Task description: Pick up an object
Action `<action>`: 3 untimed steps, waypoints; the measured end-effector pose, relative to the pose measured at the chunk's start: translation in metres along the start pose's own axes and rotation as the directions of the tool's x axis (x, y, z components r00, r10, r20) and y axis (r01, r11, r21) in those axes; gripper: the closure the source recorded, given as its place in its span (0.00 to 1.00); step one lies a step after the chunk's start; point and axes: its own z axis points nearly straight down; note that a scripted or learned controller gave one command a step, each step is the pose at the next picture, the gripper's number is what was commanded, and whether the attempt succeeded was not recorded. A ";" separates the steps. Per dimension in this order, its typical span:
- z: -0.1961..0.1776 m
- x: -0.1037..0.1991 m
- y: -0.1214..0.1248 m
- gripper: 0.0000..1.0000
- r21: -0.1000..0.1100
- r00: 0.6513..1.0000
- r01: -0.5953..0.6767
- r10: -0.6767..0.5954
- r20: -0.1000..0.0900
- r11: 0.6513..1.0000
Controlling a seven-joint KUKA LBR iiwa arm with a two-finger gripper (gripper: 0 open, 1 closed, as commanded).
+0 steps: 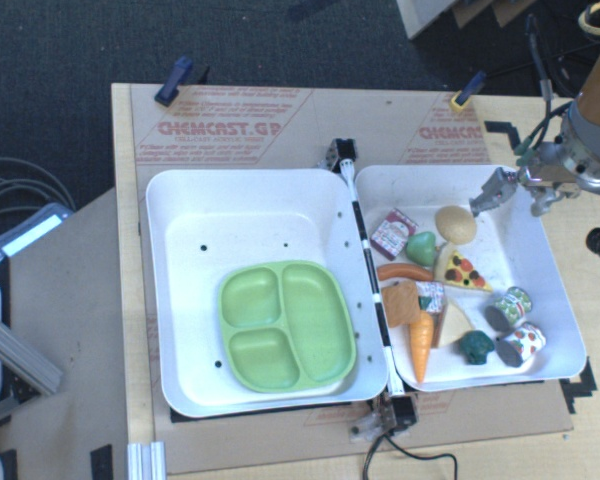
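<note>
A light green three-compartment plastic tray lies in the left white bin. Toy foods, including an orange plastic carrot near the right white bin's front edge, fill that bin. The gripper hovers above its back edge, fingers spread, gripping nothing.

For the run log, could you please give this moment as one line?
tool open, holds nothing | above right bin | toys in bin | green tray left bin

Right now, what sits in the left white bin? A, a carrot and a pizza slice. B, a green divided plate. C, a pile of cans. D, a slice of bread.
B: the green divided plate lies alone in the left bin, while the toy foods such as the carrot and pizza slice are in the right bin.
</note>
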 end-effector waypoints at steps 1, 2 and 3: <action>0.169 0.015 0.030 0.00 0.000 1.000 0.000 0.000 -0.001 1.000; 0.169 0.028 0.012 0.00 0.002 1.000 0.000 0.000 -0.002 1.000; 0.159 0.028 0.013 1.00 0.001 1.000 -0.001 0.001 -0.001 1.000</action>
